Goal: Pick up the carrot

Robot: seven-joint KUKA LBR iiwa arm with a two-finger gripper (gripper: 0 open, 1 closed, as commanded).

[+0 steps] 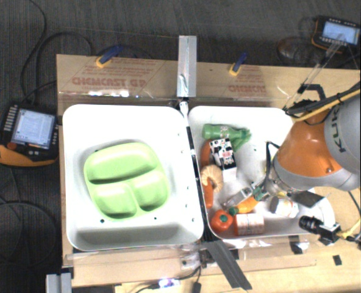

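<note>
Reaching in from the right, the arm (311, 154) hangs low over the right bin (284, 119), with the pincer (251, 194) down among the clutter near the bin's front half. I cannot tell whether the pincer is apart or together: its tip is lost against grey and white things beneath it.

The carrot (249, 206), as I judge it, is the short orange piece with a green tuft at its left end. It lies just toward the bin's front edge from the pincer, close enough that the two may be touching, though I cannot say that they are. Nothing shows it clamped. Its long axis runs roughly across the view, tuft low and left, orange body rising a little to the right, so it points back toward the arm's wrist.

That is the relation to mind: the carrot sits beside the pincer, toward the front, not squarely under it. A small shift that way, with the pincer closing across the short width, looks like what the grasp calls for.

Crowding is the risk. A round red fruit (222, 222) and a can (251, 226) lie just in front of the carrot. A second, longer orange thing (208, 195) lies along the bin's left wall and could be mistaken for it. The left bin (74, 224) holds a green tray (125, 176), well apart.
</note>
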